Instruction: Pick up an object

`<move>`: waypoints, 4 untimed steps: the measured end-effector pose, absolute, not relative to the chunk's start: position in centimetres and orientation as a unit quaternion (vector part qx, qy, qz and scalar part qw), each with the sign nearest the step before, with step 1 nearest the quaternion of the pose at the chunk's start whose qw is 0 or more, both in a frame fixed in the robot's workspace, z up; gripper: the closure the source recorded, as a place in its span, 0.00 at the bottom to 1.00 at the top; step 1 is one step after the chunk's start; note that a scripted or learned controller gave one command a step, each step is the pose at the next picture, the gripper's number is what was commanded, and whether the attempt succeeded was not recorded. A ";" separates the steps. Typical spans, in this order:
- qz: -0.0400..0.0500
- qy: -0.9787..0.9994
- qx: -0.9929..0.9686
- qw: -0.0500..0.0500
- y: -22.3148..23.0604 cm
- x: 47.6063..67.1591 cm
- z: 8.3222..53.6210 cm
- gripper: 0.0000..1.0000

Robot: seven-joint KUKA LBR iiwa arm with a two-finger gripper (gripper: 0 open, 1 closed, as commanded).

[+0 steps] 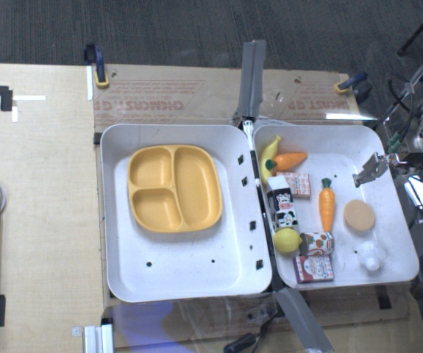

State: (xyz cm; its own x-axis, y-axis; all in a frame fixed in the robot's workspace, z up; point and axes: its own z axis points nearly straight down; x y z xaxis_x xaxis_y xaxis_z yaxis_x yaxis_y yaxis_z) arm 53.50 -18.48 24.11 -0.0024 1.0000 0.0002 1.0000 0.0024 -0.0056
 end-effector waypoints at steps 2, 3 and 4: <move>0.001 -0.793 -0.609 0.001 -8.7 59.0 18.9 0.00; 0.003 -0.792 -0.610 0.003 -8.8 59.0 19.5 1.00; 0.001 -0.910 -0.415 0.001 -7.4 52.7 25.5 1.00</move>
State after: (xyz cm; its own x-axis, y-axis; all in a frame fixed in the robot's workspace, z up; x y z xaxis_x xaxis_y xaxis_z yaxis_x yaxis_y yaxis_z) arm 52.71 -7.35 25.54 -0.6554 0.7552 0.0019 0.7552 0.6555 -0.0024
